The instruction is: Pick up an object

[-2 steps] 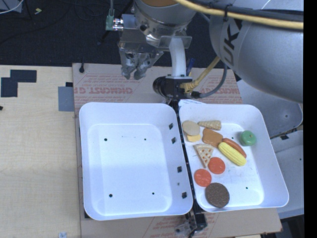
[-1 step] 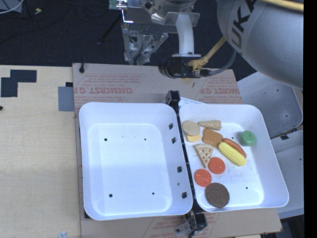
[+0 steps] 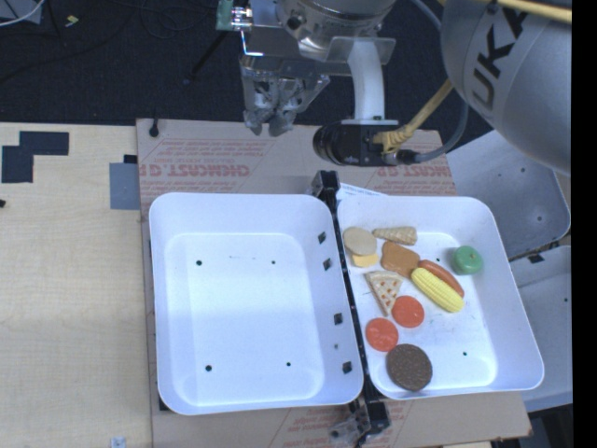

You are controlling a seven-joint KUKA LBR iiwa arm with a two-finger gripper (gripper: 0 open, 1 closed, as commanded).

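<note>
My gripper [image 3: 270, 119] hangs high above the bench, behind the far edge of the left bin [image 3: 173, 278] and well away from every object. Nothing shows beneath it. The toy foods lie in the left half of the right bin [image 3: 508, 343]: a tan bun [image 3: 359, 241] on a yellow cheese wedge [image 3: 366, 260], a pale bread piece [image 3: 395, 235], an orange-brown slab [image 3: 400, 258], a yellow corn cob [image 3: 437, 290] beside a red sausage [image 3: 444, 274], a pizza slice [image 3: 383, 290], two red discs [image 3: 408, 312] [image 3: 381, 333], a brown patty [image 3: 409, 367] and a green piece [image 3: 468, 259].
The two bins sit side by side on a cardboard sheet [image 3: 196, 161], joined by a black divider [image 3: 338, 287]. Wooden bench surface [image 3: 65, 297] lies to the left. The grey arm [image 3: 513, 54] fills the upper right.
</note>
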